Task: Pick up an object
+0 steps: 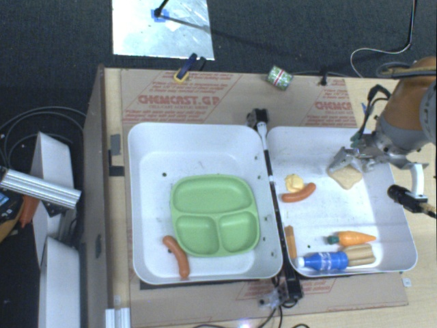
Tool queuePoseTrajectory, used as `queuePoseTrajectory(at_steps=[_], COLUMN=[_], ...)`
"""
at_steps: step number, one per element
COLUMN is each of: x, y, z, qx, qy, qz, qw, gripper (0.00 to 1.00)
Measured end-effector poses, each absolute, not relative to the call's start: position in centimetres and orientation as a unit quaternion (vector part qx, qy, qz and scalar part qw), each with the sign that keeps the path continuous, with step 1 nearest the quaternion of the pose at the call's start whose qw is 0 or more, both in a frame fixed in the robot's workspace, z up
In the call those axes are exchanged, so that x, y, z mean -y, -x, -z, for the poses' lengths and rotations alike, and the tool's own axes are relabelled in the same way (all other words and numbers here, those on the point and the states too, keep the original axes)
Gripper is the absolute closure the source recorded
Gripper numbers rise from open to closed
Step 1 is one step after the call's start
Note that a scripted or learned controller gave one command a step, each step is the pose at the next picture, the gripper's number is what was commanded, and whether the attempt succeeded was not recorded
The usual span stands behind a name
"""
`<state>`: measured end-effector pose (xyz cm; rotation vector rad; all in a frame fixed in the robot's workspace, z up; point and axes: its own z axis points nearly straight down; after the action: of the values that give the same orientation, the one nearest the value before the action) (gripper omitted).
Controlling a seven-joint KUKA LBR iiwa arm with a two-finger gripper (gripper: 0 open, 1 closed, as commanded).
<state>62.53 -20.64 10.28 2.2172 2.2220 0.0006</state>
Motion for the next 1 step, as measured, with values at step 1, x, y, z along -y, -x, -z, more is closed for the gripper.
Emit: queuePoseTrajectory(at_steps=[1], x=[20.63], y=[-61.65], z=[-11.81], qx=[-0.708], qy=[-0.707], qz=[-0.0006], qw=[0.001], gripper=[0.0])
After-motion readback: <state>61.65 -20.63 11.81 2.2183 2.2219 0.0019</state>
